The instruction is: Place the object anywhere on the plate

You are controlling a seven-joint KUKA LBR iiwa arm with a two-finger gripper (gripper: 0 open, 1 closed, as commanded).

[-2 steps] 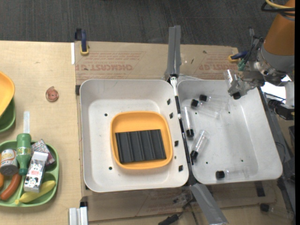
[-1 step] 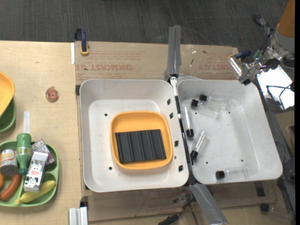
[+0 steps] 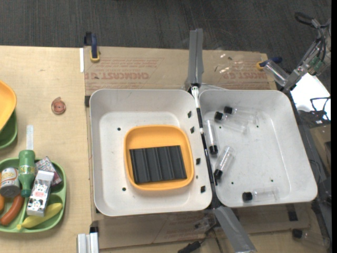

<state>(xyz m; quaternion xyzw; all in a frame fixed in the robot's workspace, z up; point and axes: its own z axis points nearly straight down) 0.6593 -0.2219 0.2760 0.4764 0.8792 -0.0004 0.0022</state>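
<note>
We see the dark ribbed object (image 3: pixel 157 163) already lying on the orange plate (image 3: pixel 131 141) at the centre of the left bin (image 3: pixel 100 141), cannot tell the claw's state, and judge that a fresh grasp could drag it off the plate's shallow rim.

Two bins sit side by side on the tabletop (image 3: pixel 47 67). In the left bin (image 3: pixel 102 141) lies a plate (image 3: pixel 158 136), and a ridged block (image 3: pixel 158 163) lies on it. In the right bin (image 3: pixel 274 141) lie several vials (image 3: pixel 224 161), mostly near its left wall. Far left of the bins, a tray (image 3: pixel 52 215) holds toy food (image 3: pixel 23 175).
</note>
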